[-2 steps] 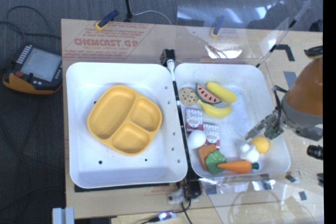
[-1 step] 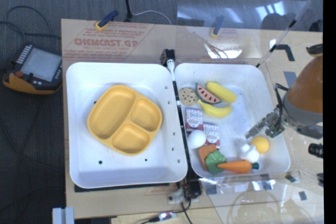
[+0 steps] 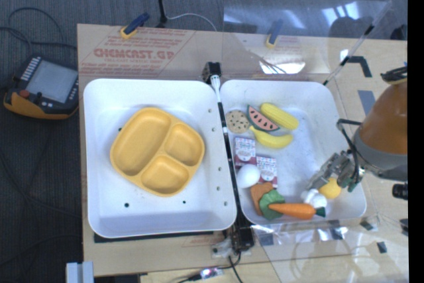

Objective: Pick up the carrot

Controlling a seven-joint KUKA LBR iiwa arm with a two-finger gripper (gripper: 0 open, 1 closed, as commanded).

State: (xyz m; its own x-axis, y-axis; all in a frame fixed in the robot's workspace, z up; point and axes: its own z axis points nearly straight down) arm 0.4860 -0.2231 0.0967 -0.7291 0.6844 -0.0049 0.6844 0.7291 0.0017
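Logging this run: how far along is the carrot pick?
Done: the gripper has reached into the right bin. In hand: nothing visible; it hangs right of the carrot. Left: the carrot lies at the bin's front edge, not yet grasped or lifted.

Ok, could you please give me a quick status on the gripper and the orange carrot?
Gripper low over right bin's right side. Orange carrot with green top lying near front wall, apart from gripper. Small yellow-and-white toy between them.

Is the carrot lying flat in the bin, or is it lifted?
Lying flat. The carrot rests on the right bin's floor near its front edge, and the gripper is beside it, apart.
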